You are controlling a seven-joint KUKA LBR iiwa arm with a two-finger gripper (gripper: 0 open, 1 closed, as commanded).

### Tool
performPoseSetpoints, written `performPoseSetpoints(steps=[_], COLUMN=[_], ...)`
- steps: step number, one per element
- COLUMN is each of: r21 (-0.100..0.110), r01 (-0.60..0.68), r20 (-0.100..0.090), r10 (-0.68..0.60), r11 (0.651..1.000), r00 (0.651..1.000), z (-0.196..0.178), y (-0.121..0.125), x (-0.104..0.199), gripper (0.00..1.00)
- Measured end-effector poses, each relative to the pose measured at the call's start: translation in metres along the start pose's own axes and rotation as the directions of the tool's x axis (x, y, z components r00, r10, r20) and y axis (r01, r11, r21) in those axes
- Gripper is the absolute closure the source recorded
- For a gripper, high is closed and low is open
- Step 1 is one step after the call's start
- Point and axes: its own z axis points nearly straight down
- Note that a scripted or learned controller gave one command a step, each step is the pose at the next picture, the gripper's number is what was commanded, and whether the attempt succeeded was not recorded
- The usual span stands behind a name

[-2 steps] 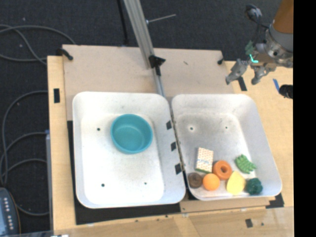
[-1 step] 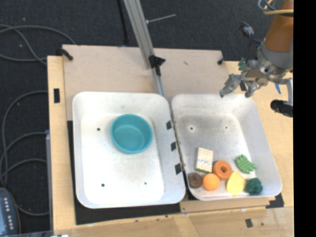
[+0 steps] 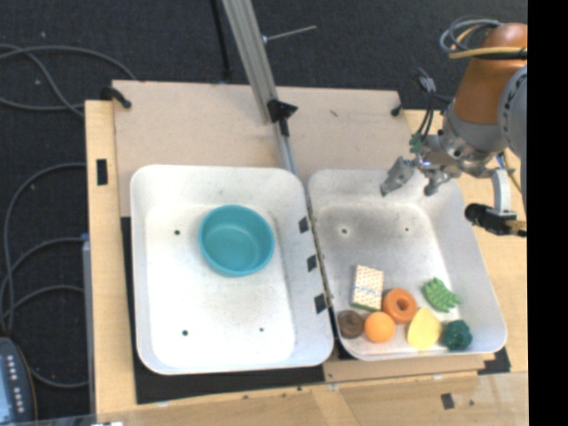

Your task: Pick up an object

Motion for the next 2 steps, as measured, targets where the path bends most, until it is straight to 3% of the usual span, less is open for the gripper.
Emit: performPoseSetpoints(steps=[1,2], r21=[-0.003,-0.010], r01=[-0.001,0.001], r20=[0.002,0.005], r10=[0.001,-0.001], r11=[1.000,1.000], r00=[1.000,1.000], z=[0.051,0.036], y=[0.001,0.003], x=[-0.012,-0.013], gripper=[0.00,1.00])
